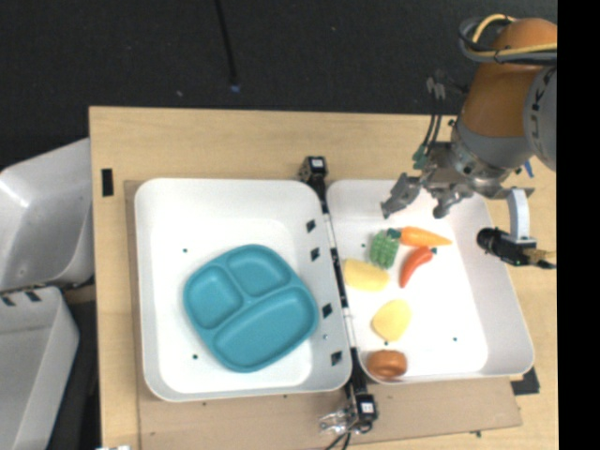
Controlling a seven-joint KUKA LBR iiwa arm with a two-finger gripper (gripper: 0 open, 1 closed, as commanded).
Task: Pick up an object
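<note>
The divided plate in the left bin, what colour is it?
The divided plate is teal blue, seen in the camera view.

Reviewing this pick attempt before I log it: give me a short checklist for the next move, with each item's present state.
1. Hand above the right bin: ok.
2. Nothing between its fingers: ok, open.
3. Targets near it: ok, carrot, red pepper, green piece.
4. Room around the carrot: not ok, red pepper and green piece crowd it.
5. Hand height above the bin floor: cannot tell.
6. Blue plate lies apart in the left bin: ok.
</note>
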